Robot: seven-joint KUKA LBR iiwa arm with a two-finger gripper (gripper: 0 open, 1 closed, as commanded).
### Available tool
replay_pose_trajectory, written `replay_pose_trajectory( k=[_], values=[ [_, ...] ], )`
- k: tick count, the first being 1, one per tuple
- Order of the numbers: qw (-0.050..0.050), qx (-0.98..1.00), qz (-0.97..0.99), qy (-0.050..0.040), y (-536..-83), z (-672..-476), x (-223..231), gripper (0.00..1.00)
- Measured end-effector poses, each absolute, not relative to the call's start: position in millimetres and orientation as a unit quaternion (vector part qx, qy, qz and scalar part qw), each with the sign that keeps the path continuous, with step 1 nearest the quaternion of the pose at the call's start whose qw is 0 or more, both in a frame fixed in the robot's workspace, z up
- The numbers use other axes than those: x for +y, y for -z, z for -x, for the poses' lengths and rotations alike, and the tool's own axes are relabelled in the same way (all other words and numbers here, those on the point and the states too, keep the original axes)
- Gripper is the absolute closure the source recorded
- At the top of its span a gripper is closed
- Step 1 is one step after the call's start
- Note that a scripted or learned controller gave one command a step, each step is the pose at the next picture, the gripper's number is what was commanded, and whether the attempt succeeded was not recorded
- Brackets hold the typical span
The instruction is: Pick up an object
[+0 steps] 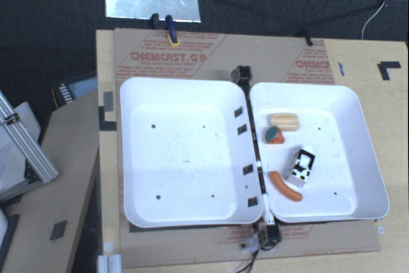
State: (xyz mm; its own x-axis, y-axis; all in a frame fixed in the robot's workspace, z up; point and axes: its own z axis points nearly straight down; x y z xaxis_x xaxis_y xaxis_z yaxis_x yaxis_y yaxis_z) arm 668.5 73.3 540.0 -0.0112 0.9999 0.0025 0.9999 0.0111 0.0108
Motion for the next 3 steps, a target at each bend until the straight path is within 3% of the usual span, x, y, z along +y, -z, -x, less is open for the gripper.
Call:
replay_pose_trajectory(
  k=[1,2,3],
  values=[
    [0.0,0.71,-0.704,-0.0004,-496.0,-668.0,145.4,1.0],
    [0.001,0.711,-0.703,-0.0038,-537.8,-667.5,221.8,1.0],
    [-0.001,0.709,-0.705,0.002,-454.4,-658.5,234.9,1.0]
  ],
)
